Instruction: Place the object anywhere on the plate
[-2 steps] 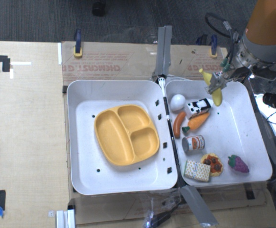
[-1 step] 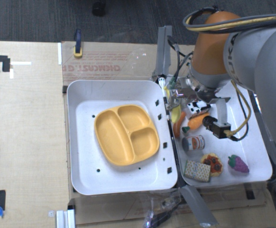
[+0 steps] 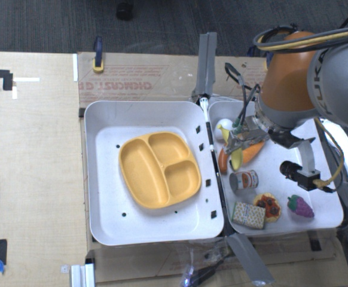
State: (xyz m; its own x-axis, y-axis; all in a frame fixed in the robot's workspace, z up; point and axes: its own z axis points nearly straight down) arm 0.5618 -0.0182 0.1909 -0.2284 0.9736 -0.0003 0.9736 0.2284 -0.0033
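A yellow plate with three compartments lies in the left bin. The gripper is low in the right bin, near its upper left corner. It hangs directly over a cluster of toy foods: an orange carrot, a yellow banana piece and a small orange item. The wrist hides where the gripper meets these toys, so I cannot tell whether it touches any of them. A white and yellow item lies just left of the gripper.
Lower in the right bin lie a small can, a cracker, a pizza slice and purple grapes. A ridge divides the two bins. The arm's orange band looms above the right bin.
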